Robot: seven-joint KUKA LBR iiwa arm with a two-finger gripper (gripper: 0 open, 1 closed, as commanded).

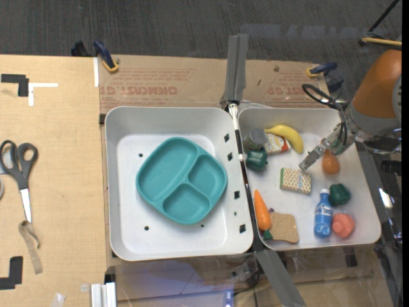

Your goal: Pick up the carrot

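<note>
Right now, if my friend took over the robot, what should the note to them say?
Gripper: in the right bin, low over the toys beside the wafer cracker; nothing between its fingers.
Carrot: lying by the right bin's left wall, near the toast slice, away from the gripper.
Done: nothing yet; the carrot is not picked up.
Left: move across to the carrot, grip it, lift it.

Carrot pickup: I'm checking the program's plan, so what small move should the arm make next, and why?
Probably shift the gripper toward the right bin's front-left corner. The carrot lies there along the left wall beside the bread slice, while the gripper hangs farther back, near the cracker and the orange ball.
</note>
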